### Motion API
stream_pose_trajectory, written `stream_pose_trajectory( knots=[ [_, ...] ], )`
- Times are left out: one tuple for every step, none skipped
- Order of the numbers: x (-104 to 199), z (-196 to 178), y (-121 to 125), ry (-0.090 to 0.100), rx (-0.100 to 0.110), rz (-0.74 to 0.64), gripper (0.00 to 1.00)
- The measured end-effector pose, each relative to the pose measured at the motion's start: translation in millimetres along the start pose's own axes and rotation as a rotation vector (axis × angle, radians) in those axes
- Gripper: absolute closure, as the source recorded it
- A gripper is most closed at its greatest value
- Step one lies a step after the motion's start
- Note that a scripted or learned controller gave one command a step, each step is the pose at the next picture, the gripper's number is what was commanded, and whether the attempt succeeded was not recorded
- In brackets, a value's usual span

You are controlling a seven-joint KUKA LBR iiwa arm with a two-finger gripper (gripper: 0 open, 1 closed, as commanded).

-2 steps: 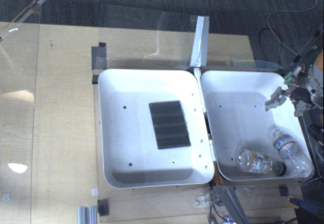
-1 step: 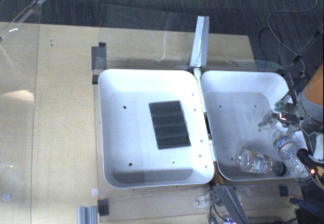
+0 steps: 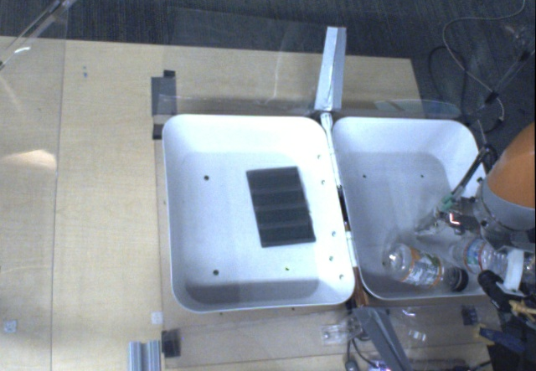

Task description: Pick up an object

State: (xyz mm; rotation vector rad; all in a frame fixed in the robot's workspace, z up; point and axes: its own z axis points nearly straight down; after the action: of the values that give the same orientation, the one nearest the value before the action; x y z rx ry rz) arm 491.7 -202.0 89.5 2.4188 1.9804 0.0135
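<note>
At bench front, right bin: clear plastic bottle with a dark cap [image 3: 421, 267] lies on its side on the bin floor, near the front wall, cap end pointing right.
Second bottle: another clear bottle with a pale label [image 3: 490, 259] lies just right of the first, partly under the arm.
Gripper: two-finger gripper [image 3: 450, 216] sits low in the right shallow white bin [image 3: 394, 152], just behind the bottles; grip state cannot be told, detail too small and blurred.
Arm: grey arm with orange band [image 3: 512, 181] enters from the right edge, above the right bin's right side.
Left bin: left shallow white bin [image 3: 193, 193] holds a flat dark rectangular ribbed block [image 3: 280, 206], lying near its centre, slightly tilted.
Far side: grey metal upright post [image 3: 330, 79] rises where the two bins meet at the back.
</note>
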Motion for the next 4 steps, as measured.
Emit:
stream_pose_trajectory(
  knots=[
    [78, -1, -15, 0.005, 0.0, -0.075, 0.0],
    [129, 0, 44, 0.007, 0.002, -0.347, 0.0],
    [135, -96, 12, 0.006, 0.011, -0.212, 0.0],
    [71, 0, -2, 0.005, 0.002, -0.296, 0.0]
  ],
)
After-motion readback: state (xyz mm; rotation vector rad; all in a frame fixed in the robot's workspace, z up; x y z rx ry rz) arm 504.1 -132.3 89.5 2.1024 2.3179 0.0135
